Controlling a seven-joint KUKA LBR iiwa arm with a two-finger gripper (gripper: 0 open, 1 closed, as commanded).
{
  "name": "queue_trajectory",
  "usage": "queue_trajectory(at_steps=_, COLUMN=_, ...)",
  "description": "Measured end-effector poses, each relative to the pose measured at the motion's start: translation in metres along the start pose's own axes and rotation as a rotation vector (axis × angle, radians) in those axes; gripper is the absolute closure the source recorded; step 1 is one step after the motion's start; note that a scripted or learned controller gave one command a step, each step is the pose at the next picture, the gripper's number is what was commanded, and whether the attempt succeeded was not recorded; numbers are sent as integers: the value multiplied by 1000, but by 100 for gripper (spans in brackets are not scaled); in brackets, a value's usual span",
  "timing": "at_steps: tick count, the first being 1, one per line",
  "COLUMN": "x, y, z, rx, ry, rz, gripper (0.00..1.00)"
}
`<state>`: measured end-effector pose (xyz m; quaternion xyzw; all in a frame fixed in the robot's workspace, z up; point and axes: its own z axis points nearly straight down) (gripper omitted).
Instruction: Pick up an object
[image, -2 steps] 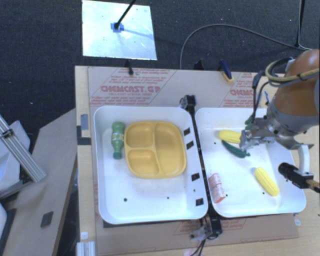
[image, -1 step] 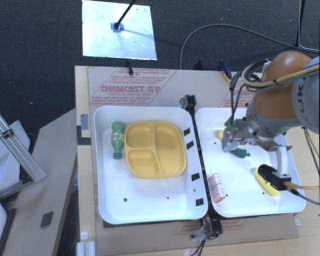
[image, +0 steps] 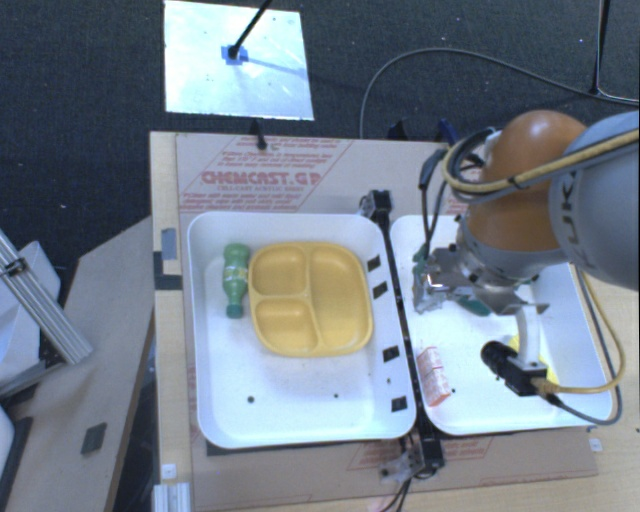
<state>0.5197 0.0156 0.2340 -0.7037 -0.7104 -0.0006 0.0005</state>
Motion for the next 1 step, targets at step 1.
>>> queue_trajectory(at_steps=1, x=49, y=-12, z=-4, rx=0, ry=-1, rz=3, gripper=100)
